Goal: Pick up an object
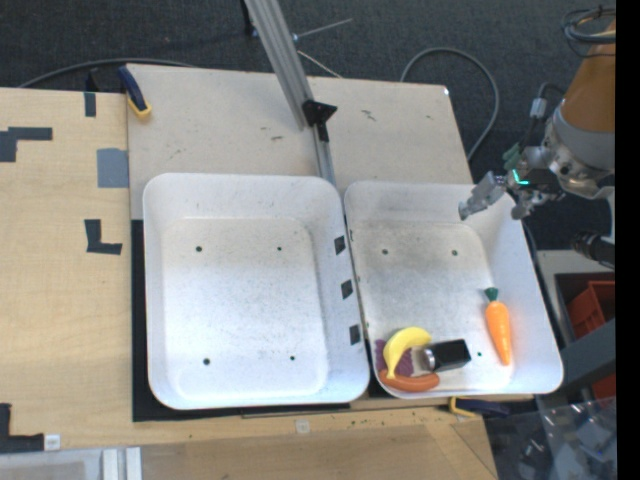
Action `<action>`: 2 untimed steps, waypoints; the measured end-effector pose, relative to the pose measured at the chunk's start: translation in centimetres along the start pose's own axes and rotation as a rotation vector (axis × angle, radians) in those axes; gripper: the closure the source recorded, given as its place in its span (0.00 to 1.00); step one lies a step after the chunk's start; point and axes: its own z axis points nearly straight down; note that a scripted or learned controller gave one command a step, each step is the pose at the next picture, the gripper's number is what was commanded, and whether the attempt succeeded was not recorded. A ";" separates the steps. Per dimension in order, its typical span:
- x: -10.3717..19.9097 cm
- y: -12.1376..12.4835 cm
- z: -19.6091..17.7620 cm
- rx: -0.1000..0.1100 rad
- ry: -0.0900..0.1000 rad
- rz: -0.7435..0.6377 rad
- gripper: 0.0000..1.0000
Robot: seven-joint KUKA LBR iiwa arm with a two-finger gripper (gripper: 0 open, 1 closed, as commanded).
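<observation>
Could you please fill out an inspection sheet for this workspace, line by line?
Surface: pale bench bearing two shallow white bins side by side; left bin, right bin, both speckled with dark marks.
Job's things: carrot near the right bin's right wall; banana, a black block and a red-orange piece clustered at its near edge.
Clutter: blue-and-yellow clamp at the bench's far left corner; grey and black tape marks on the wooden top.
Grippers: gripper over the right bin's far right corner, apart from the objects, holding nothing.
Cables: one loops on the floor beyond the bench.
Surroundings: dark carpet; slanted metal pole.
</observation>
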 end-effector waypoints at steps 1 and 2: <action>0.6 -0.3 6.3 0.007 0.001 0.000 0.00; 0.2 0.1 11.0 0.005 0.000 0.001 0.00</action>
